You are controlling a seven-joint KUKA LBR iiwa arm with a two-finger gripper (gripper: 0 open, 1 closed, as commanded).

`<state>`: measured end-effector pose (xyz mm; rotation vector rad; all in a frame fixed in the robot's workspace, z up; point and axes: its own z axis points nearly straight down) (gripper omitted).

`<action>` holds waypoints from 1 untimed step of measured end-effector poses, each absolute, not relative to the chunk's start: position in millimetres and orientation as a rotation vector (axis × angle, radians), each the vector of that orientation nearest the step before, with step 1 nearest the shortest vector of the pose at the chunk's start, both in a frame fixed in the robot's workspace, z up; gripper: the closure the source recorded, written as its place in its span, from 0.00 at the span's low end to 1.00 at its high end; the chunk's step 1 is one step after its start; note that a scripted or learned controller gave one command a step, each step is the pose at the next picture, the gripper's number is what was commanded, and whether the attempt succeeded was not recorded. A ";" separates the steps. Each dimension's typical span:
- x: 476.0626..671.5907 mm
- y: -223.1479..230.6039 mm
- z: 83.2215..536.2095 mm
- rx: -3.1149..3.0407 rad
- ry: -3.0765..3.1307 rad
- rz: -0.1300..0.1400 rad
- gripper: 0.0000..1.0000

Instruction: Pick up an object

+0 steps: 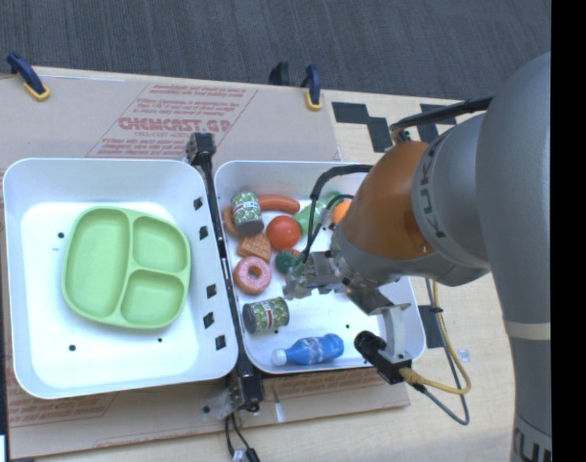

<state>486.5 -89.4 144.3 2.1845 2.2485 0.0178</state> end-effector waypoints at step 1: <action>487.5 -89.2 153.2 2.179 2.254 0.017 1.00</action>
